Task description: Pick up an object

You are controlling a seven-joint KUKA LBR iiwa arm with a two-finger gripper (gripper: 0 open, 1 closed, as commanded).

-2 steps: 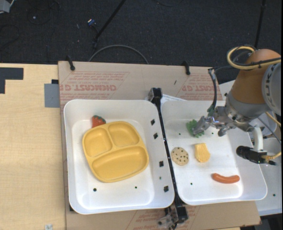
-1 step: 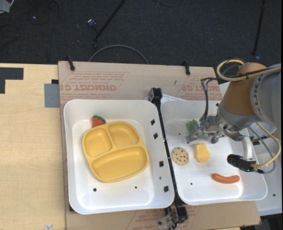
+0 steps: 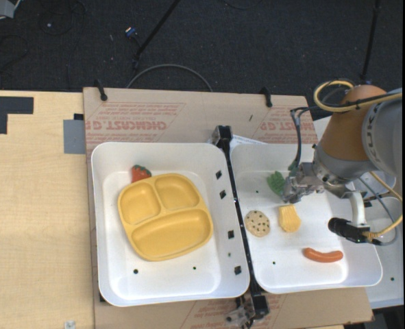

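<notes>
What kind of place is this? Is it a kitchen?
Probably a robot lab, not a kitchen. A robot arm reaches over two white bins on a cardboard-covered bench, the food looks like toys, such as the cookie, and cables lie on the floor.

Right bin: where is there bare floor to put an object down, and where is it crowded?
In the right bin, bare floor runs along the near edge, below the cookie and the sausage. The far corner beside the divider is also bare. The middle is crowded: the claw hangs by the green piece, just above the yellow block.
</notes>
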